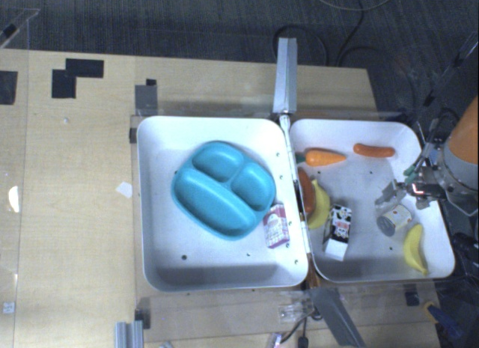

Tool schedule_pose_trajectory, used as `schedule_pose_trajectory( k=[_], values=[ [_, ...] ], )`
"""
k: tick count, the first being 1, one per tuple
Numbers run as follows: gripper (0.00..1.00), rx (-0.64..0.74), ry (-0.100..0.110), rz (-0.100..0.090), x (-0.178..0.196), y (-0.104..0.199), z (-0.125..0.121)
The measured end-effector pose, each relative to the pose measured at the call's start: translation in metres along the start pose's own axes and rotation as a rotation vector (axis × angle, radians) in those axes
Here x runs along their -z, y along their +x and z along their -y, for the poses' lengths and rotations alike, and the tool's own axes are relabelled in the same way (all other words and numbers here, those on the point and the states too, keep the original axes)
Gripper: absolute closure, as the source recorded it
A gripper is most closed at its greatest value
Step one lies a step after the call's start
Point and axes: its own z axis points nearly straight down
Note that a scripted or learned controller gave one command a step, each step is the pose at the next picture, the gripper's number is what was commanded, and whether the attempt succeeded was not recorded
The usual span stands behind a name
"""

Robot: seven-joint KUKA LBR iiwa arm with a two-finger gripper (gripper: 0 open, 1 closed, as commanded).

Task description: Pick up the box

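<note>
Locate the gripper [395, 203] at the right side of the right bin [364, 264], low over the bin floor. Its fingers are a blur of grey metal from this angle, so you cannot tell whether they stand apart or together, and nothing can be made out between them. The arm's wrist, with its orange band [465, 138], enters from the right edge just above the bin's right wall.

Just below the gripper you will find a small grey cylindrical object [388, 224] (its identity is unclear at this size). Below and to the right of that lies a yellow banana [415, 248], near the bin's lower right corner.

The box [340, 230], white with black markings, lies tilted on the floor of the right bin, left of the gripper and apart from it. A second yellow banana [321, 204] rests just beside the box at its upper left, against a reddish item on the bin's left wall. Two orange carrots [324, 158] [373, 151] lie near the bin's upper wall.

In the left bin [157, 212] you will see a blue divided tray [224, 188], inverted or tilted, with a small pink-labelled carton [276, 226] touching its lower right edge.
</note>
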Motion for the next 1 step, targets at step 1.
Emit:
schedule_pose_trajectory(
  k=[1],
  values=[
    [0.0,0.112,-0.01,0.003,-0.104,-0.0021,-0.0605]
  ],
)
